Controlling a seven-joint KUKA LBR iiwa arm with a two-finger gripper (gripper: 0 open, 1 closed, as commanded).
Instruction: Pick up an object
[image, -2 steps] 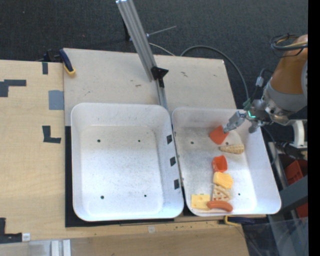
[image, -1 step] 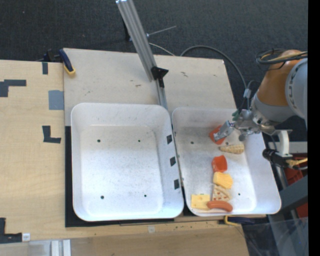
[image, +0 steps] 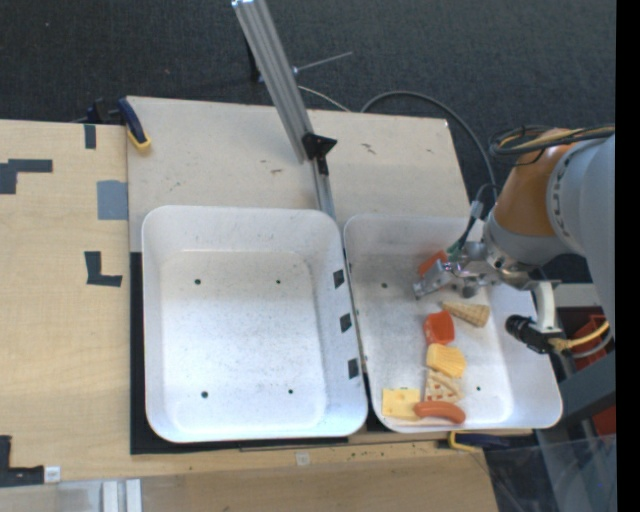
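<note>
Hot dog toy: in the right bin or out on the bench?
In. The hot dog toy lies inside the right bin, near its front rim, beside the yellow cheese piece.

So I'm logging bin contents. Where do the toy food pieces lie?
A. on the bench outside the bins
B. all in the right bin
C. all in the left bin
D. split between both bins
B: the food pieces all lie in the right bin, beneath the gripper.

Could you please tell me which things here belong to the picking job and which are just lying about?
Job:
- pincer
- right bin
- red block
- cone
- yellow cheese wedge
- hot dog

Lying about:
- left bin
- blue-and-yellow clamp
- grey tape patch
</note>
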